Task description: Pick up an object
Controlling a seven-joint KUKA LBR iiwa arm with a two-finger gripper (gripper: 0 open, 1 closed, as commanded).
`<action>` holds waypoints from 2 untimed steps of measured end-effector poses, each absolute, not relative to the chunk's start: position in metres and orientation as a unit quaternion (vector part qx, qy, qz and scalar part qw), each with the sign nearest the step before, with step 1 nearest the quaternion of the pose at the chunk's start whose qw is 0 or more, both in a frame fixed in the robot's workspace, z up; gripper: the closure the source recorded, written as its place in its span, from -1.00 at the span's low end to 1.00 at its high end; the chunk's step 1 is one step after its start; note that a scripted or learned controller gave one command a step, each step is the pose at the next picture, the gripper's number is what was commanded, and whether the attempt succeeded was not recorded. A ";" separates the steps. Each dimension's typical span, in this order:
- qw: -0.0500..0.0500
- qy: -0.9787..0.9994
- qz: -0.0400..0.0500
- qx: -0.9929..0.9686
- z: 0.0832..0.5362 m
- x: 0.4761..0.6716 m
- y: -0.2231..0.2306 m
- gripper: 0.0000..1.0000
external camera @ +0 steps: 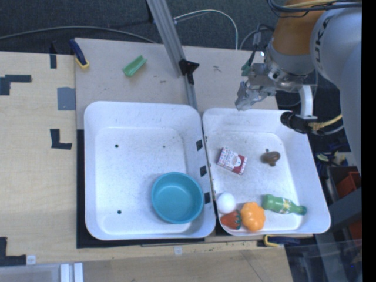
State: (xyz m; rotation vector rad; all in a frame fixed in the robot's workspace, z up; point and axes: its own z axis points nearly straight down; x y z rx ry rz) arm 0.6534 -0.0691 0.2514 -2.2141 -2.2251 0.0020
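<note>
Desk (35, 157) carries two white bins side by side.

Left bin (106, 128): one blue bowl (177, 197), upright, in the near-right corner, close to the wall shared w/ the right bin.

Right bin (305, 175): six items.
- Red box (231, 160), lying flat, left of centre.
- Brown lump (271, 157), right of the box, well apart from it; too small to identify.
- Green bottle (283, 205), on its side, near-right area, cap end pointing right.
- Orange pepper (253, 215), near edge, just beside the bottle's left end.
- Red item (231, 220), touching the pepper's left side; partly hidden, type unclear.
- White egg (226, 202), just above the red item, against the bin's left wall.

Arm enters from the right, orange band above the wrist. Gripper (245, 101) sits over the far-left rim of the right bin, well apart from all six items. Nothing visible between the fingers. Whether they are wide or narrow: cannot tell, tips too blurred and small.

Outside the bins, far side of desk: green block (134, 66) lying loose, blue-yellow clamp (78, 53) at the far-left corner, grey pole (167, 25) running down to the join of the bins.
</note>
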 end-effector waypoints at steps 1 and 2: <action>0.002 -0.709 0.001 -0.705 0.251 0.633 -0.016 1.00; 0.002 -0.709 0.000 -0.705 0.254 0.610 0.030 1.00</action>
